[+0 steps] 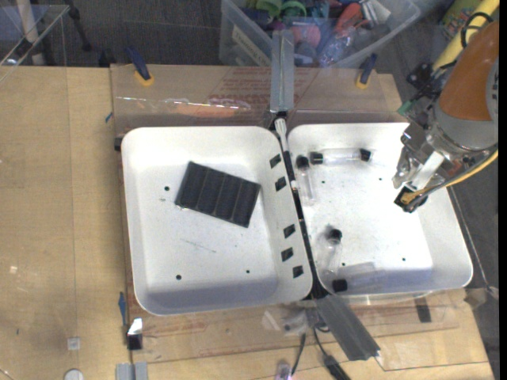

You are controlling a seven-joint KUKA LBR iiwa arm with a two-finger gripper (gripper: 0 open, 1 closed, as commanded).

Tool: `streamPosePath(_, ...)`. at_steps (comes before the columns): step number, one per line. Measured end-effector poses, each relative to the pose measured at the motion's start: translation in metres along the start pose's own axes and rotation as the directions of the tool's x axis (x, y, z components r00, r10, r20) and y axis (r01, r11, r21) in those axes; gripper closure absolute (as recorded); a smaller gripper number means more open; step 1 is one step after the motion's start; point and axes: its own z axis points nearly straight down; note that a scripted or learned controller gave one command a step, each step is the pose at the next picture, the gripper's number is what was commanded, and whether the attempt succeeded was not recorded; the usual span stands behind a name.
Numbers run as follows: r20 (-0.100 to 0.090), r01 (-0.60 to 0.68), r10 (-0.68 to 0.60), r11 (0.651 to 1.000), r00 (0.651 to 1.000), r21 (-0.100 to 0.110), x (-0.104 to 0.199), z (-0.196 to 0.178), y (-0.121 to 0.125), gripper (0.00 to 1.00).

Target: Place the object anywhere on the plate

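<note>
One dark ribbed plate (218,194) lies flat near the middle of the left bin (146,236), its long side running from 10 to 4 o'clock. White floor is bare all round it, widest toward 6 and 9 o'clock, and no edge of it touches a wall.

The right bin (444,252) holds what look like four clear tubes with black caps, though the clear bodies fade into the white floor and the count may be off. The longest tube (334,157) lies crosswise near the 12 o'clock wall, with a cap at each end. A short tube (306,187) lies just beside the divider at 10 o'clock. A capped tube (330,246) lies toward 7 o'clock, apart from the walls. The corner tube (355,278) sits against the 6 o'clock rim. The middle of this bin's floor, and its 3 to 5 o'clock side, are open.

Five small black tabs (289,229) line the divider between the bins.

The end effector (405,182) hangs over the right bin toward 2 o'clock, near the 3 o'clock wall and well apart from every tube. I cannot tell whether it is apart or together, and no tube is seen in it
</note>
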Motion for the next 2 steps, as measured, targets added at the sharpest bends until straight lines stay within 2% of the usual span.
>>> streamPosePath(1, 0.003, -0.239, 0.239, 0.971, 0.971, 0.002, -0.051, -0.047, -0.03, 1.0)
streamPosePath(2, 0.001, -0.486, 0.486, 0.874, 0.874, -0.002, -0.064, -0.069, -0.016, 1.0)
